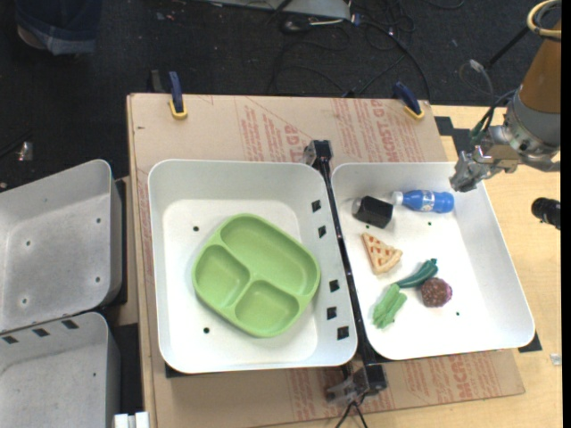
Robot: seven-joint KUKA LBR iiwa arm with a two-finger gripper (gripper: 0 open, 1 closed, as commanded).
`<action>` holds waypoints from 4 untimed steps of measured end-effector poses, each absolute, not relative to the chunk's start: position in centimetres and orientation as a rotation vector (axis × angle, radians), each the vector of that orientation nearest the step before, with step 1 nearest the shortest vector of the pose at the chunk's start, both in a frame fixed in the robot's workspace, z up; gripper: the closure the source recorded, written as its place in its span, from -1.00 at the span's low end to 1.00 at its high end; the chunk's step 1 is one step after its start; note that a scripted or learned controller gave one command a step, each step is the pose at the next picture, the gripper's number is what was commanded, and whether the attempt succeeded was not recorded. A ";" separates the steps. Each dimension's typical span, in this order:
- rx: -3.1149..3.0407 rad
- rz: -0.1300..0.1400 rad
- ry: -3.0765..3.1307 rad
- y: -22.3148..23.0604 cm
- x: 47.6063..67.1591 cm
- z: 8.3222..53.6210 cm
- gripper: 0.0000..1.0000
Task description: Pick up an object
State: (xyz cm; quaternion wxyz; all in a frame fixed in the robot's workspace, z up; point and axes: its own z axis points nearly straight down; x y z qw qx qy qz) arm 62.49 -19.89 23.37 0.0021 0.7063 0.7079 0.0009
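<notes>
**Pincer at right bin's top-right edge — bottle is nearest pick**

Pincer [466, 178] sits over the far right rim of the right bin [500, 266], nothing visible between its tips. Can't tell from this angle whether it's released or clenched — too small and dark.

Nearest candidate: blue-and-white bottle [426, 201], just to the camera-left of the pincer and slightly toward the near edge. It lies on its side, long axis roughly left-right across the view, so its near end points almost straight at the pincer. My read: a grasp wants the tips spanning the short axis, i.e. closing across the bottle, not along it.

Other options, all further off in the same direction:
- black block [373, 210], touching or just beside the bottle's far end
- pizza-slice toy [381, 254], below that
- green veg toy [400, 292] and dark red ball [435, 292], near each other, well toward the near edge

Green divided plate [257, 275] is in the left bin [169, 239] — well apart, across the divider.
</notes>
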 end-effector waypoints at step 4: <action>2.215 0.000 2.232 -0.4 56.5 24.5 1.00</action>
